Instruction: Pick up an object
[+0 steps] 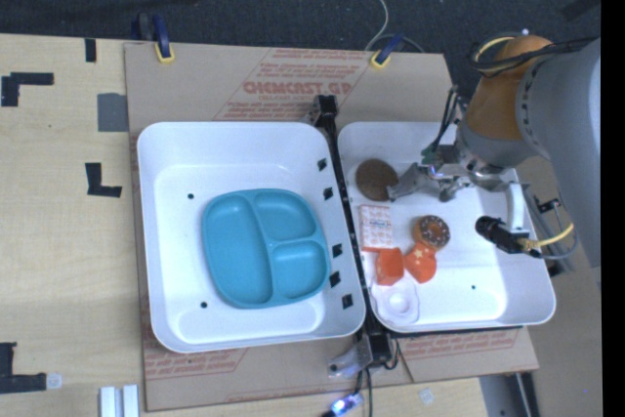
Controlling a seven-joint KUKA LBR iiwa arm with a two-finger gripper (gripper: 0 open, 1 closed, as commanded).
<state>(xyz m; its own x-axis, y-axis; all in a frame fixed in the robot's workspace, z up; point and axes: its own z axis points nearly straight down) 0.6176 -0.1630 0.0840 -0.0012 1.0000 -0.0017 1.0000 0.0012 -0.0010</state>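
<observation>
Objects for picking lie in the right bin (527, 308), crowded toward its left wall. Farthest back is a brown round disc (375, 178), lying flat near the divider between the two bins. Just nearer than it sits a small white packet with red print (376, 228), also flat and close to the left wall. To the right of the packet rests a round brown piece with speckled top (431, 231), and just near of that a cluster of orange-red pieces (405, 265), which touch or nearly touch one another. Nearest of all, in the bin's near left corner, lies a white round thing (398, 304) that hardly stands out from the white floor.

The gripper (422, 177) hangs over the far part of this bin, just right of the brown disc, its grey metal parts pointing left toward it. Nothing shows between its parts, and whether it is spread or closed cannot be told from this angle. Behind it the arm's orange band (493, 103) and grey body (571, 127) cover the bin's far right corner. A black cable fitting (500, 233) hangs from the arm over the right side of the bin floor.

The left bin (161, 161) holds a blue divided tray (266, 245) with three compartments, lying flat in the middle. Both bins rest on a cardboard sheet (283, 83) held by clamps at its far edge.
</observation>
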